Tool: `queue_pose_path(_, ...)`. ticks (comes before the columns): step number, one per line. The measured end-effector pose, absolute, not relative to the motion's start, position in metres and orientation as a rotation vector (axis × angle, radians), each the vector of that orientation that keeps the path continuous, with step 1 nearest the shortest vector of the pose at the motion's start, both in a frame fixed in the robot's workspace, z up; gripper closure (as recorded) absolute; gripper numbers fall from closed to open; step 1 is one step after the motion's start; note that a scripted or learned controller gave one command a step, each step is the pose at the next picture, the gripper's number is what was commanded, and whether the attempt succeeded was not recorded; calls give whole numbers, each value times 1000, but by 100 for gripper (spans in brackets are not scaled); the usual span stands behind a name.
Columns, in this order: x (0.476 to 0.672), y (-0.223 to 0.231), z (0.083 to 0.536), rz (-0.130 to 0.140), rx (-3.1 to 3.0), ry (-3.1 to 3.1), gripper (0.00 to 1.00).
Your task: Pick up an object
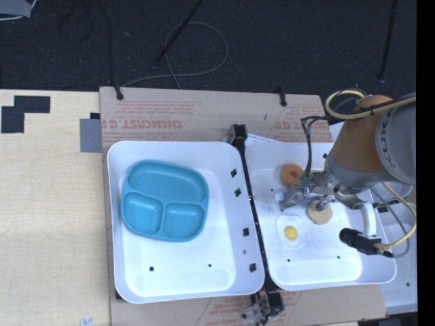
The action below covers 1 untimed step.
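In the right bin (326, 277) lie three small things. An orange ring-shaped piece (291, 174) rests near the bin's far left. A white fried-egg toy with a yellow yolk (291, 233) lies towards the middle. A tan round piece (319, 214) sits just right of the egg. My gripper (300, 197) hangs low over the bin between the orange ring and the egg, with the tan piece just below and to the right of its metal parts. I see nothing clearly held in it.
The left bin (136, 263) holds a blue divided plate (164, 200). A black divider (248, 209) runs between the two bins. The arm (370, 145) covers the right bin's far right corner. Cardboard (177, 117) lies behind the bins.
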<state>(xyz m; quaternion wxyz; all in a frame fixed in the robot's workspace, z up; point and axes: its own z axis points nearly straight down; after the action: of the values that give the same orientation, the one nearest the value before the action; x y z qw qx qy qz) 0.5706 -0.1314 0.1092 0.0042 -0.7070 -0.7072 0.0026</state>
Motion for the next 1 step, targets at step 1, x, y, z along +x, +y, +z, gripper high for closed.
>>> queue_pose_path(1, 572, -132, 90, 1, -2225, -2222, 0)
